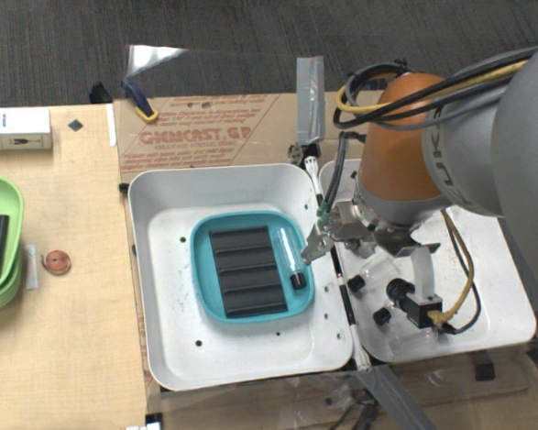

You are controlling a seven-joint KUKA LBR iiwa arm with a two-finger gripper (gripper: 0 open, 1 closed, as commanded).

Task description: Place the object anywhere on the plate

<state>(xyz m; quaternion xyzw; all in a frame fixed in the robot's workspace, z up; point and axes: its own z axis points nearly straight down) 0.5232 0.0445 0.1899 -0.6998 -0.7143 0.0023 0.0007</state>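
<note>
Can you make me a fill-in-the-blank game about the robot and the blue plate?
1. The teal plate sits inside the ____ of the two white bins.
2. The band above the arm's wrist is ____.
3. A slim marker-like object with a black end lies along the plate's ____ side.
4. The gripper hangs over the seam between the two ____.

Missing words: left; orange; right; bins

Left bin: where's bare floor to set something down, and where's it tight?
Left bin: bare floor borders the teal plate on its left and near sides. Tight on the plate's right rim, where a clear tube lies and the arm hangs.
</note>
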